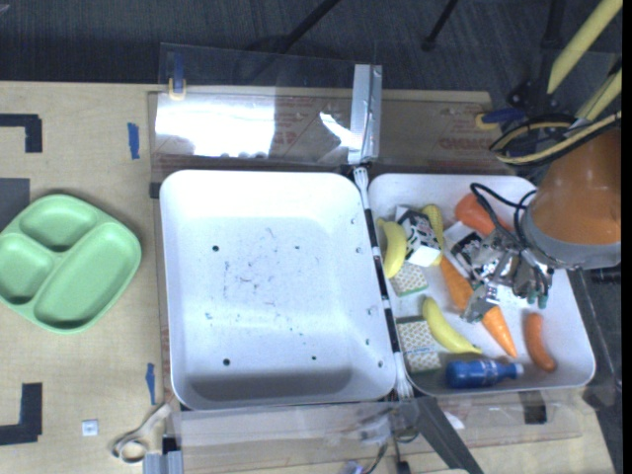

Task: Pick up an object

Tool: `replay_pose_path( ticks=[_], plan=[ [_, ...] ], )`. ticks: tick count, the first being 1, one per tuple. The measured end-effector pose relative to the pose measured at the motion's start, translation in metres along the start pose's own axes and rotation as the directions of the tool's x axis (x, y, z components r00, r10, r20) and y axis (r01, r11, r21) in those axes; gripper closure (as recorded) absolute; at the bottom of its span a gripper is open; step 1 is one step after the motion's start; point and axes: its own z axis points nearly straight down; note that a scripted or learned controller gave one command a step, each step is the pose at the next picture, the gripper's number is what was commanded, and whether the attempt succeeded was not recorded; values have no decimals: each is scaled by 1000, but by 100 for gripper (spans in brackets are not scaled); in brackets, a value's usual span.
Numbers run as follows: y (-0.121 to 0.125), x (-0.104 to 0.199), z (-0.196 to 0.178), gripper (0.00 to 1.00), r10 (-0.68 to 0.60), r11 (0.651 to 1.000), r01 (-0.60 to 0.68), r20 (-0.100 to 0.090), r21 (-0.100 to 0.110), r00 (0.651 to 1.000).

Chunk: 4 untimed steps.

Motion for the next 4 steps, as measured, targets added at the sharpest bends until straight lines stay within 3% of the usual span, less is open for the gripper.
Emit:
replay_pose_path(
  ticks=[1,2,3,4],
  plan=[
    [-46,-27,-71,0,359,933,-359,-44,17,932],
    [-9,-2,-5,0,210,978,-210,-30,6,977],
    [-71,-12,-33,0,408,913,-408,-44,20,912],
    [-15,-4,3,0,237,972,-237,-6,5,972]
  ],
)
